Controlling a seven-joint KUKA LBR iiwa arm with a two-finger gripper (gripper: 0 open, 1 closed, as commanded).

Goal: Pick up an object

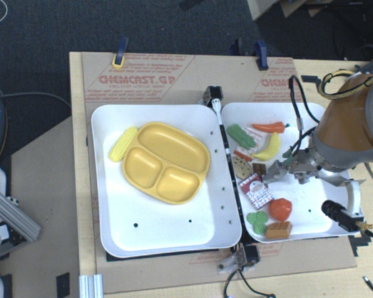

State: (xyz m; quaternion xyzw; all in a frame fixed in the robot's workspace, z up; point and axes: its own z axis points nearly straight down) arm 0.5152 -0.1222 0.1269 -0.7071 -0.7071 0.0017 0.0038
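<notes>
The right bin holds several toy foods: a green piece, a red chili, a banana, a tan cracker, a small brown block, a red-and-white packet, a red tomato, a green leaf and an orange-brown block. My gripper hangs low over the middle of this bin, just right of the brown block and below the banana. Nothing is visibly held in it.
In the left bin lie a yellow divided plate and a yellow corn cob at its upper left. A black rail separates the bins. The grey arm covers the right bin's right side.
</notes>
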